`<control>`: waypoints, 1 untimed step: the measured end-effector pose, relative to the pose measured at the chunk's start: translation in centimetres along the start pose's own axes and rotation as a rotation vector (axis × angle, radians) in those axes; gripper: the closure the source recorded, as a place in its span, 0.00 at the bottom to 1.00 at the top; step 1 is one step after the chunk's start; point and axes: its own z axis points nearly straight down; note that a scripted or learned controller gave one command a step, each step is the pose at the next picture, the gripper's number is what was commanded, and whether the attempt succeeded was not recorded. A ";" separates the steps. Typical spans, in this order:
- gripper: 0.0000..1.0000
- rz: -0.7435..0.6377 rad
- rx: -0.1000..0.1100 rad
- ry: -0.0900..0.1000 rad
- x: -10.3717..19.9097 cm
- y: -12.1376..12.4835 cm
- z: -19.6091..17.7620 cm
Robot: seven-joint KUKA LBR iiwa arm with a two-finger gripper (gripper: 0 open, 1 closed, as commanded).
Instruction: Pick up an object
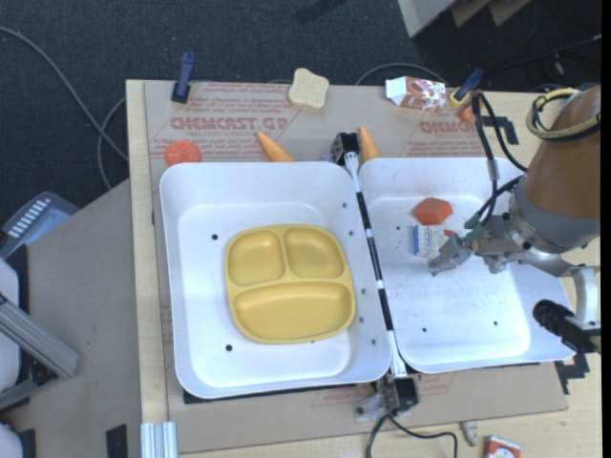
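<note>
In the right bin (496, 337) lie a red-orange block (432, 209) and, just below it, a small blue and white carton (423, 239). My gripper (445, 255) hangs low over the right bin, right beside the carton's lower right edge. Whether it touches the carton is unclear. The grey arm with its orange band (568, 160) reaches in from the right. A yellow divided plate (286, 282) rests in the middle of the left bin (191, 218).
Behind the bins lie a bread slice (308, 88), two toy carrots (275, 148) (368, 144), a red tomato (181, 153), a small milk carton (417, 93) and a blue clip (182, 76). Black cables (489, 132) trail over the right bin's back edge.
</note>
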 end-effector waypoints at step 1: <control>0.00 0.001 -0.003 -0.002 -5.0 7.2 3.3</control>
